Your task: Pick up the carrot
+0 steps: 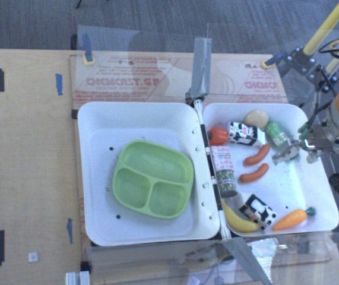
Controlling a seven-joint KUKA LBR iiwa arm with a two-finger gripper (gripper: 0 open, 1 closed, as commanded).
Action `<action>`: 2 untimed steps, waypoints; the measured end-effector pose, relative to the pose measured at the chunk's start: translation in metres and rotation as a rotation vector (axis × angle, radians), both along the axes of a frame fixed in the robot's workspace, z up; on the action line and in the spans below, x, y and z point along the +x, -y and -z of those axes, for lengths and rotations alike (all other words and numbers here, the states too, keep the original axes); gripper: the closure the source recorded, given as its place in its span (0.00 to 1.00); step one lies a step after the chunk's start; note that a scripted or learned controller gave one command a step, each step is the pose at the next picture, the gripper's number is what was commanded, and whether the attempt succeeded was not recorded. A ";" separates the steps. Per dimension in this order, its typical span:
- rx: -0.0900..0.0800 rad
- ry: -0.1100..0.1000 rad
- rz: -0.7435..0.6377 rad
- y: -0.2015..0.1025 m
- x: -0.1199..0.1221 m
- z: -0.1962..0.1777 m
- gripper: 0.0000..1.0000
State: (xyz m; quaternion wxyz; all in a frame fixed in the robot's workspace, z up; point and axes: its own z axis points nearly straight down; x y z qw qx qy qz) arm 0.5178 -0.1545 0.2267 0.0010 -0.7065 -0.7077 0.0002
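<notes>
The carrot is orange with a small green tip and lies flat in the front right corner of the right bin, beside a black-and-white carton. My gripper hangs over the right side of that bin, well behind the carrot and apart from it. It stands open, and nothing sits between its fingers. The grey arm comes in from the right edge, above the bin's right wall.
The right bin also holds two red sausages, a green bottle, a potato, a red vegetable, another carton, a labelled bottle and a banana. A green divided plate lies in the left bin.
</notes>
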 end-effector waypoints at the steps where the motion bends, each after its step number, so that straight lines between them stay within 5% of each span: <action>1: 0.000 0.001 -0.085 0.044 -0.038 -0.002 0.00; 2: 0.000 0.001 -0.305 0.066 -0.039 0.094 0.00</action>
